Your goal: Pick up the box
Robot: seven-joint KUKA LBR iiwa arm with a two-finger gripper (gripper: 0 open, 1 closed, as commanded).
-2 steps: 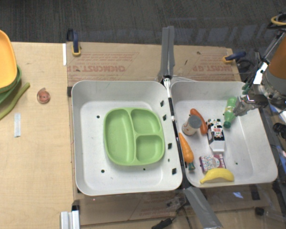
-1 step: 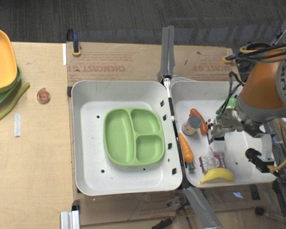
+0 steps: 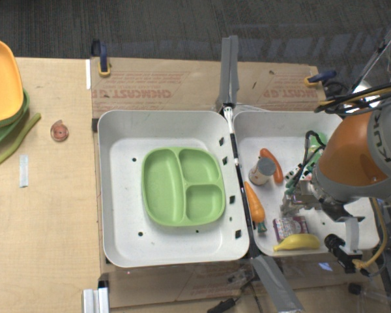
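The grey arm with its orange band leans in from the right over the right-hand shallow white bin, and its two-finger gripper hangs low in the middle of that bin, tangled in cables and brackets from where I stand. Whether the claw is apart or together I cannot tell; the metal parts blur into one another at this slant. The thing it wants, a small flat box with a pinkish-purple printed face, lies on the bin floor toward the near edge, just below the gripper and a touch to the left of it, so close that the claw looks to be right over the box's far edge. Nothing sits between the fingers that I can make out. The box seems to lie with its long side running roughly left to right, though it is small and partly shaded, so I would not swear to it. A yellow banana rests just beside the box's near side, probably touching it, and an orange carrot lies to the left along the bin wall. If the claw drops straight down, I judge it needs a small shift toward the near edge to centre on the box and to stay off the banana.
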